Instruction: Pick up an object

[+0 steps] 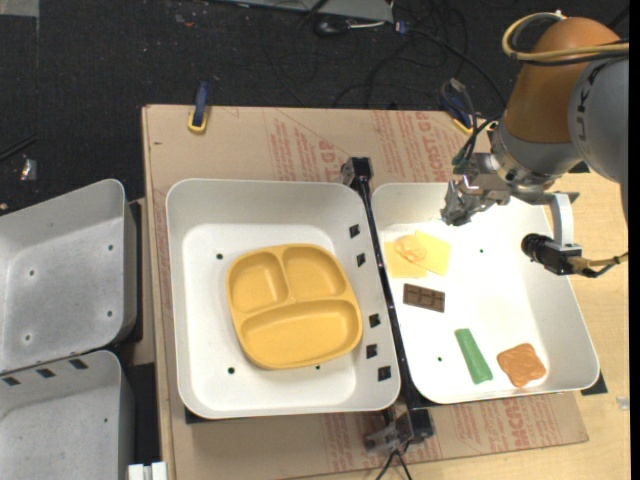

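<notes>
You are looking at a pick that is not yet made: the gripper [458,211] is hanging over the back of the right bin [570,313], nothing seen in it, and whether it is open you cannot tell. The yellow cheese slice [420,253] is lying just below it, with the chocolate bar [423,297], green stick [474,355] and orange piece [521,364] nearer the front; the yellow divided plate [294,305] is sitting in the left bin [190,268]

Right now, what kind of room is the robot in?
Probably a robot lab: a grey arm reaches over two white bins on a bench, toy food like a yellow tray lies inside, and loose cables cross the floor.
</notes>
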